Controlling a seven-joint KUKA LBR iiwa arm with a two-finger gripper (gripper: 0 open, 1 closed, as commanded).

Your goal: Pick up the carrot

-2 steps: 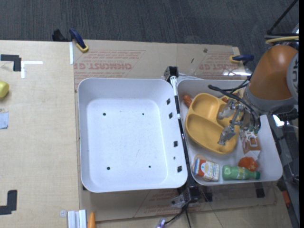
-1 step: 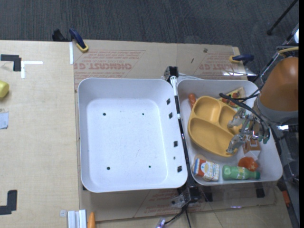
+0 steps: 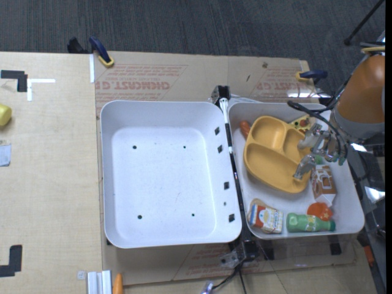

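The carrot (image 3: pixel 244 128) shows as a small orange end at the far-left corner of the right bin (image 3: pixel 350 219), mostly hidden under the rim of a yellow divided plate (image 3: pixel 272 155). My gripper (image 3: pixel 304 155) hangs over the plate's right edge, well to the right of the carrot. Its two metal fingers (image 3: pixel 302 168) stand apart with nothing between them, so it is open. The grey arm with its orange band (image 3: pixel 362 90) comes in from the right.
In the right bin's near part lie a green bottle (image 3: pixel 310 223), a red-and-white packet (image 3: pixel 265 218), an orange-red round item (image 3: pixel 320 210) and a brown packet (image 3: pixel 323 182). The left bin (image 3: pixel 110 164) stands beside it. A yellow object (image 3: pixel 4 115) lies on the bench at far left.
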